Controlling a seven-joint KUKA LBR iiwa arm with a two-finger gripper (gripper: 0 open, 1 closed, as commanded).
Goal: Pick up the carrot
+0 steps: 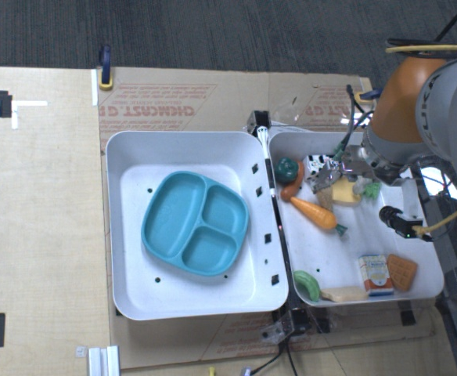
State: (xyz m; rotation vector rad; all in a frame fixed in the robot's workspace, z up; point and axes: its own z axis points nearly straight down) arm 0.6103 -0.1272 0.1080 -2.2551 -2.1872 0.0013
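Gripper (pixel 328 177) on the grey arm (pixel 424 108) with its orange band hung low over the upper part of the right white bin (pixel 416 284); it sat among clutter and I could not tell its state; no object showed in its grasp; the orange carrot with a green tip (pixel 317 214) lay on the bin floor just below and left of it, slanting from upper left to lower right, apart from the gripper; a dark green round item (pixel 287 168) lay near the bin's left wall, above the carrot; a pale yellow piece (pixel 344 193) rested just beside the gripper; a small printed carton (pixel 376 274) and an orange-brown slice (pixel 401 270) lay side by side in the lower right; a green pod-shaped thing (pixel 307 286) sat at the lower left; the left white bin (pixel 127 233) held a teal three-part plastic plate (pixel 195 222).
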